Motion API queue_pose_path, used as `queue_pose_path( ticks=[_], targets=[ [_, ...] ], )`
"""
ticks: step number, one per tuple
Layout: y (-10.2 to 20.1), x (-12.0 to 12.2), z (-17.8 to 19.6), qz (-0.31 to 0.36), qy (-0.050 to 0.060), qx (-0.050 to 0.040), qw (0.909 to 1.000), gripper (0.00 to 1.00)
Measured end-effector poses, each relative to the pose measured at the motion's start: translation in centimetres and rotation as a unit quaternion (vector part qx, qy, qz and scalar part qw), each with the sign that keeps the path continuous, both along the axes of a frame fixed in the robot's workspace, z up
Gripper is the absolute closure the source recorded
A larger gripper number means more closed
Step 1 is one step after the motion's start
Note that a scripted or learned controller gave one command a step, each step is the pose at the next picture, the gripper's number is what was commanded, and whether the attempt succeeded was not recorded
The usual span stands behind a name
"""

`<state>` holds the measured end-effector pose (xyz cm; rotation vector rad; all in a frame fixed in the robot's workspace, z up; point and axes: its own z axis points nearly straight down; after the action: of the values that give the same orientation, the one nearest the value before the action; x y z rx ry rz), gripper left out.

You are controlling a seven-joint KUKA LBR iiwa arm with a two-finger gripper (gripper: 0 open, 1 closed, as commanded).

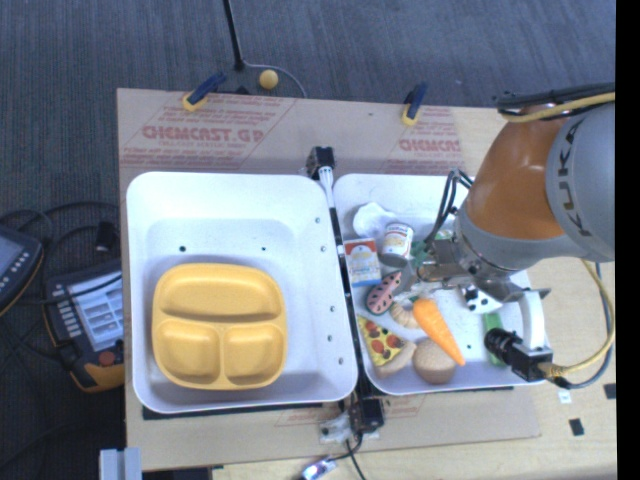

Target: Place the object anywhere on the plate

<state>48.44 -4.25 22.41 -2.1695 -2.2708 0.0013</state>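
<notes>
My smooth yellow plate [219, 323], rounded and split into three compartments, sits in the left white bin [160, 203]. A glossy orange carrot [437, 330] lies tapered at five o'clock just beside my pincer [425, 265]; its opening I cannot tell.

Two bins [240, 193], one plate [219, 323]

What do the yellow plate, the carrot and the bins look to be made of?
Yellow plate: likely molded plastic, matte, with three smooth, rounded compartments. Carrot: probably plastic toy food, uniform orange with a slight sheen. Bins: seemingly thin formed white plastic, semi-gloss, with rounded corners.
</notes>
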Motion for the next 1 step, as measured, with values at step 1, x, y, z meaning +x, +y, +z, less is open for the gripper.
queue_pose_path(
  ticks=[1],
  targets=[
    [-0.21,-0.09,-0.14,-0.002,0.002,-0.0009,1.0,0.0]
  ],
)
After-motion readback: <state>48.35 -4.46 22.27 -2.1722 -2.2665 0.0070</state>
